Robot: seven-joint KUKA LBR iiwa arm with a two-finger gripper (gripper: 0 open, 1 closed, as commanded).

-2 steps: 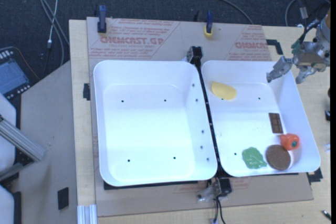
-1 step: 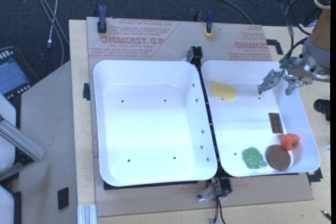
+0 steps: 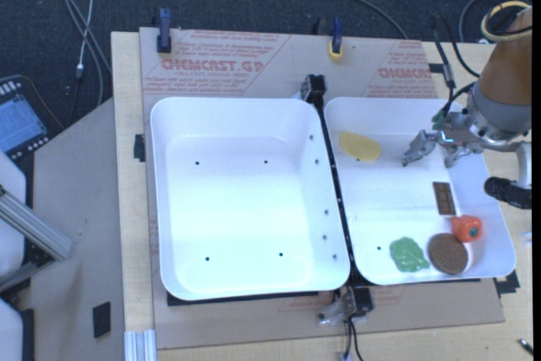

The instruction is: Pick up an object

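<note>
Claw [image 3: 416, 151] fingertips small, grip state unclear.

Two white bins [image 3: 245, 199] sit on a tan surface [image 3: 127, 182] printed with red lettering. In the right one lie a yellow piece [image 3: 361, 147], a green lump [image 3: 408, 254], a brown disc [image 3: 447, 254], a dark brown bar [image 3: 444, 198] and an orange-red toy [image 3: 466, 228]. The arm [image 3: 510, 76] is orange above grey.

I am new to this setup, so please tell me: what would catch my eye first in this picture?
First, the grey and orange arm entering from the right, its end effector over the right bin. Next, the small things there: a yellow piece near the top, and a green piece, brown disc and orange toy in the near corner.
</note>
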